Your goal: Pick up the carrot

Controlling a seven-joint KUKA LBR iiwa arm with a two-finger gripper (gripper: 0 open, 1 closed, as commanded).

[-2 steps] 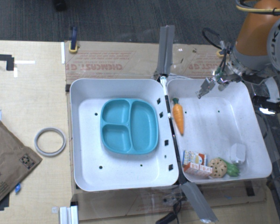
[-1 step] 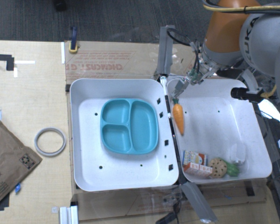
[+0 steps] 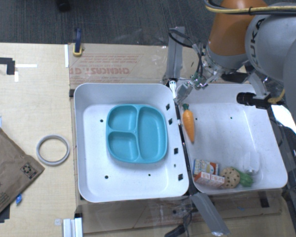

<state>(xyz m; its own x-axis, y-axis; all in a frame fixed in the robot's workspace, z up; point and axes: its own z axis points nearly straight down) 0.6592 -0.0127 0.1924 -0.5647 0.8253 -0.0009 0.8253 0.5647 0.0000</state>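
Note:
The orange carrot [image 3: 188, 124] with a green top is in the right bin [image 3: 266, 132], close to that bin's left wall, its point facing the near side. My gripper [image 3: 180, 91] is just beyond the carrot's green end, over the wall between the two bins. From this slant I cannot make out whether it touches the carrot.
A blue divided plate [image 3: 138, 134] lies in the left bin [image 3: 89, 172]. The right bin's near corner holds a small carton [image 3: 207, 172], a round cookie [image 3: 231, 177] and a green item [image 3: 245, 179]. A tape roll [image 3: 53, 149] and a cardboard box [image 3: 7, 167] lie on the bench at left.

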